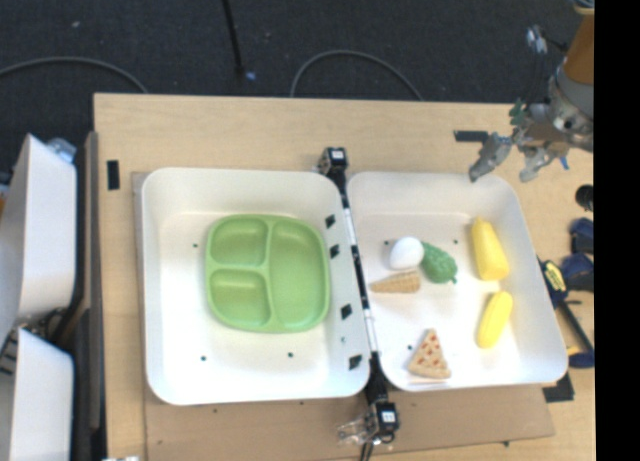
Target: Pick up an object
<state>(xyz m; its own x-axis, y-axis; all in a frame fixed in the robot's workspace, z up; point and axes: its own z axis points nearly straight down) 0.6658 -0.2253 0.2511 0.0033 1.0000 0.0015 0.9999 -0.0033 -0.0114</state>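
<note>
Left bin (170, 249) sits mid-left of the frame with just a green divided plate (267, 272) in it, so nothing much to grab there. The right bin (520, 369) has the actual candidates: a white egg-looking thing (405, 250) touching a green broccoli-ish piece (438, 264), a tan cone or wedge (397, 283) right below them, a pizza slice (430, 356) near the bottom edge, and two yellow corn-like pieces (488, 249) (494, 318) toward the right side. The gripper (507, 156) hangs at the upper right, over the bin's top rim, and its fingers look spread fairly wide with nothing between them. Everything pickable lies below and left of it in the frame; the upper corn piece is the nearest. What I'd worry about: the egg, broccoli and cone are bunched up, so going there could knock a neighbour or pinch two at once. The corn pieces look rounded and could squirt out of a two-finger pinch.
</note>
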